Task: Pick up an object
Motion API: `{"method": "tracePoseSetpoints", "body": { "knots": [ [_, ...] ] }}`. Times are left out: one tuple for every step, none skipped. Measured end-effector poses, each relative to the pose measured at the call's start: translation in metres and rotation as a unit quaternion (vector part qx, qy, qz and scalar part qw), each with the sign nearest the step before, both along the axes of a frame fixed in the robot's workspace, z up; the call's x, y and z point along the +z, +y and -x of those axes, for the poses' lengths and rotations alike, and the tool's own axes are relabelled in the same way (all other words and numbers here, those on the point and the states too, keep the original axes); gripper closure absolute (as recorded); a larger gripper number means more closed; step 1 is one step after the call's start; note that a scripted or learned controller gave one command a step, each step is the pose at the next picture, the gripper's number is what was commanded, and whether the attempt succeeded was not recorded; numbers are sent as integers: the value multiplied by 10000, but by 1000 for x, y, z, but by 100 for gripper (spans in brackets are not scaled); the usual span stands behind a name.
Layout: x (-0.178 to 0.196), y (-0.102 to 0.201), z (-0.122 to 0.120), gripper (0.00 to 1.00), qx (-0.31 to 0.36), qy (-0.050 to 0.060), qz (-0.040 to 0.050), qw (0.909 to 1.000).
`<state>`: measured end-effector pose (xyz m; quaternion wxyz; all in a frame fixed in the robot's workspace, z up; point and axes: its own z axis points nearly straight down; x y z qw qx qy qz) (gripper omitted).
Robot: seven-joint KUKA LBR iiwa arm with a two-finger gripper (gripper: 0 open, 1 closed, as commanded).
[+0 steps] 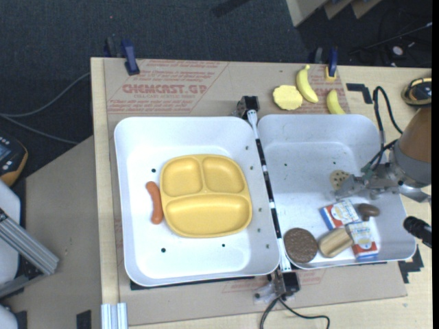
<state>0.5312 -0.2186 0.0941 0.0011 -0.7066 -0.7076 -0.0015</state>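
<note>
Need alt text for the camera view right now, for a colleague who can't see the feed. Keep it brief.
The grey arm's gripper sits low in the right bin, beside a small tan cookie and above a cluster of food packets, a bread roll and a brown disc. The left bin holds a yellow divided plate with an orange sausage beside it.

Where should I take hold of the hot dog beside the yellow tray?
Grip the hot dog across its middle, coming straight down. It lies flat and lengthwise along the divided yellow tray, close to its left edge, so the tool should close along the bin's length, or the tray side may block a finger.
</note>
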Motion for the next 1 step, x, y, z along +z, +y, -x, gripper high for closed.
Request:
{"method": "tracePoseSetpoints", "body": {
  "knots": [
    [-9,59,-32,0,20,-28,36,10000]
  ]
}}
